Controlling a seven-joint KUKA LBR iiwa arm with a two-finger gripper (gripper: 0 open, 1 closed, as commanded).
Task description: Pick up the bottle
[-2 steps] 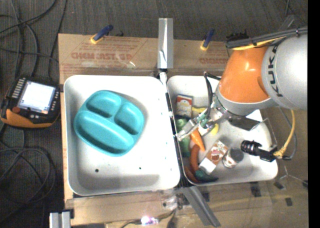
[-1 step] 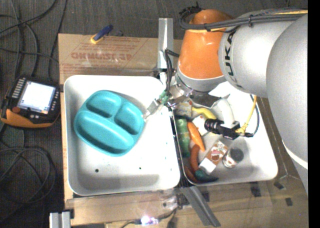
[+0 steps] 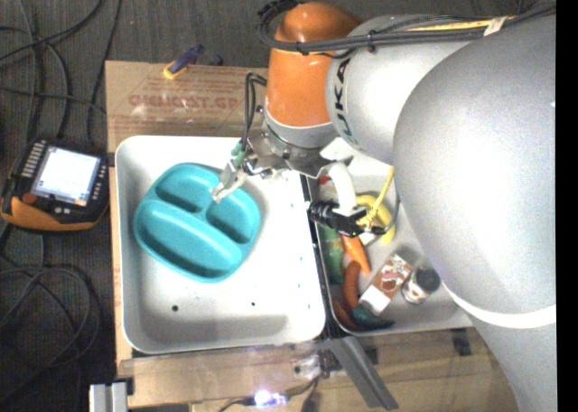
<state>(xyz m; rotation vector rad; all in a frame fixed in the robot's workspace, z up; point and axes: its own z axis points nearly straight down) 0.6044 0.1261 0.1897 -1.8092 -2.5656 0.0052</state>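
Note:
A small bottle (image 3: 386, 281) with a brown label and a white cap lies tilted in the right bin (image 3: 452, 313), near its front and partly under the arm. My gripper (image 3: 226, 180) hangs over the left bin (image 3: 217, 311), at the far right edge of a teal divided plate (image 3: 194, 220). It is well to the left of the bottle, with the wall between the bins in between. Nothing shows in the gripper.
The right bin also holds an orange carrot-shaped toy (image 3: 354, 257), a green item (image 3: 334, 257), a yellow ring-like thing (image 3: 379, 211) and a small dark-capped jar (image 3: 422, 284), crowded around the bottle. The big grey arm covers much of that bin. A teach pendant (image 3: 59, 184) lies on the floor to the left.

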